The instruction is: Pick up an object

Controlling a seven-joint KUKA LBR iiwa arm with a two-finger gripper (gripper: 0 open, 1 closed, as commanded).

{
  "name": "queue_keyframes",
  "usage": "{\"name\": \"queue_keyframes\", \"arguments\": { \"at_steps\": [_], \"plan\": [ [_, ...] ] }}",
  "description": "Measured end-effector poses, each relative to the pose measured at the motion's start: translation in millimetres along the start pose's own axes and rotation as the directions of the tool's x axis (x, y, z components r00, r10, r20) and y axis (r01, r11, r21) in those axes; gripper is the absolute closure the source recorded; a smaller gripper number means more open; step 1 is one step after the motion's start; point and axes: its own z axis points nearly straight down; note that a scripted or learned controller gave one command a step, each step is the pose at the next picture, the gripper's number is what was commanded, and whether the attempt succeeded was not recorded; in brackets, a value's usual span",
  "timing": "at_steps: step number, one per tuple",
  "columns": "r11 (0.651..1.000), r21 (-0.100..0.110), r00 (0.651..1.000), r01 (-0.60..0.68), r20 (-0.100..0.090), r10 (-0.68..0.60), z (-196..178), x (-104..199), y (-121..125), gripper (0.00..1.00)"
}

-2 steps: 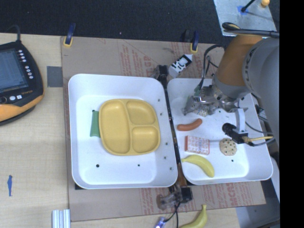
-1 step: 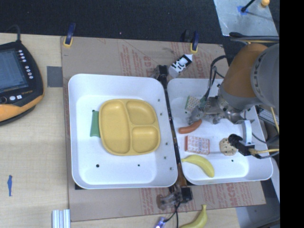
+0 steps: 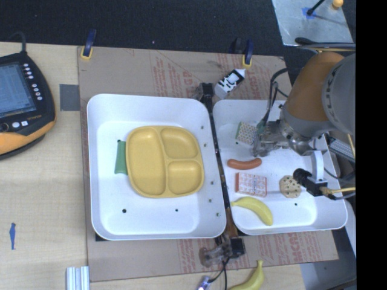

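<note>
1. The gripper (image 3: 263, 145) is lowered into the right bin (image 3: 338, 219), beside the sausage (image 3: 244, 162).
2. Finger state can't be told.
3. Nothing is seen lifted; picking remains.

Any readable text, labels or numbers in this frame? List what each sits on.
Nothing can be quoted.
Cardboard sheet under the bins: red printing, too faint to read.
Pink card in the right bin: small print, blurred.
Pendant screen at left: lit, content too small.
Black-and-white item above the bins: markings illegible.
</note>
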Motion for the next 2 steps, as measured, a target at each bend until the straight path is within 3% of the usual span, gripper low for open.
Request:
{"name": "queue_keyframes", "arguments": {
  "at_steps": [1,2],
  "plan": [
    [1.000,0.001,1.000,0.001,0.001,-0.001,0,0,0,0.00],
    [1.000,-0.006,1.000,-0.005,-0.002,0.005,-21,-4,67,0.00]
  ]
}}
